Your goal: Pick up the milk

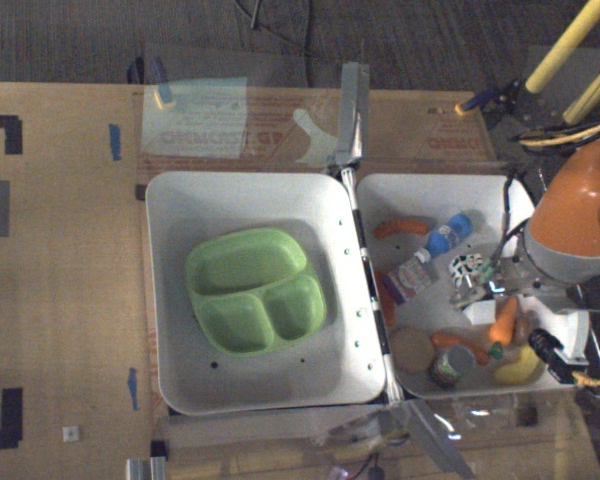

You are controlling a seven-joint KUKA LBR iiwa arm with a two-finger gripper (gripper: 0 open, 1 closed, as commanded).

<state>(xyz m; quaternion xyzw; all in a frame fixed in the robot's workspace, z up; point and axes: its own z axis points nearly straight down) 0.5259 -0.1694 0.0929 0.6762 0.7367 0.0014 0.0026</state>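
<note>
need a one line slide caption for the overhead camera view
KUKA arm's gripper low over the cluttered right bin, beside the green divided tray in the left bin.

A single fixed camera looks down at a slant from well above the wide tan wooden bench (60,298). Both shallow white plastic bins on the bench fit in frame. Beyond the bench's far edge, dark carpeted floor (130,8) shows.

Green divided plate (257,290); white bins (170,208); blue bottle (448,235); orange carrot (503,323); yellow banana (518,368).
</note>
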